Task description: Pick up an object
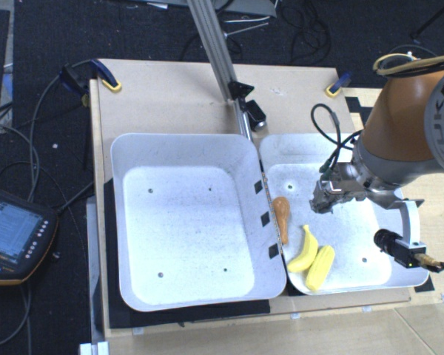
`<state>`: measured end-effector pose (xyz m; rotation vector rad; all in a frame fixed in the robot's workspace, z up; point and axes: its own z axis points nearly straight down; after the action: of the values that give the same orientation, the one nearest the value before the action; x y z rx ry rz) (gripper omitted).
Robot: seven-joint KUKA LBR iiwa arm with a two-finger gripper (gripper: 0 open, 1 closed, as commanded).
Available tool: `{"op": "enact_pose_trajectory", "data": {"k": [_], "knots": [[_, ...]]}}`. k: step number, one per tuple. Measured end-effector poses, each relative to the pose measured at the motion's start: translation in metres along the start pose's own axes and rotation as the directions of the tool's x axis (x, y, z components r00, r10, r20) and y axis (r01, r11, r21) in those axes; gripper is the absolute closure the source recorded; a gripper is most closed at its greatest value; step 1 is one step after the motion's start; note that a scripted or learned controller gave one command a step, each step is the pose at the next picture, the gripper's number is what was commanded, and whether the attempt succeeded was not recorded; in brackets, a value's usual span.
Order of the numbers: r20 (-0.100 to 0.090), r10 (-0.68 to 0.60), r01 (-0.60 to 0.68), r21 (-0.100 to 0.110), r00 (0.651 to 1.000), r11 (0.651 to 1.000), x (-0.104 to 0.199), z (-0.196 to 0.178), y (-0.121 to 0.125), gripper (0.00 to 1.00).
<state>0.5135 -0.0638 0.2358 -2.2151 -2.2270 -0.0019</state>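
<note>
**Q:** Where do the candidate objects lie, and where is the hand?

**A:** In the right bin [370,231], near its left wall, lie a yellow banana [305,251], a second yellow piece [320,266] touching it, and an orange-brown carrot-like object [282,214] just above them. The hand [325,196] hovers over the same bin, to the right of the carrot-like object and apart from all three. Whether its fingers are apart or together cannot be told at this angle; nothing shows between them.

**Q:** How should the step in hand be done well?

**A:** In my judgement, the approach is under way. The carrot-like object lies alone, so it looks the cleaner target; the two yellow pieces touch and may shift together. The hand should straddle the object's narrow width, keeping clear of the bin wall beside it.

**Q:** What of the surface and the room?

**A:** Both bins are shallow, white and smooth, so things may slide. The left bin [185,220] adjoins the right on a pale wooden bench [170,95]. A dark floor carries cables and a pendant [15,235] at far left.
</note>
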Motion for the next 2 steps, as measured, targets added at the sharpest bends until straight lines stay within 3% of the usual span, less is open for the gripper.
{"op": "enact_pose_trajectory", "data": {"k": [2], "knots": [[0.0, 0.0, 0.0, 0.0, 1.0, 1.0, 0.112, -0.002, 0.009, 1.0]]}}
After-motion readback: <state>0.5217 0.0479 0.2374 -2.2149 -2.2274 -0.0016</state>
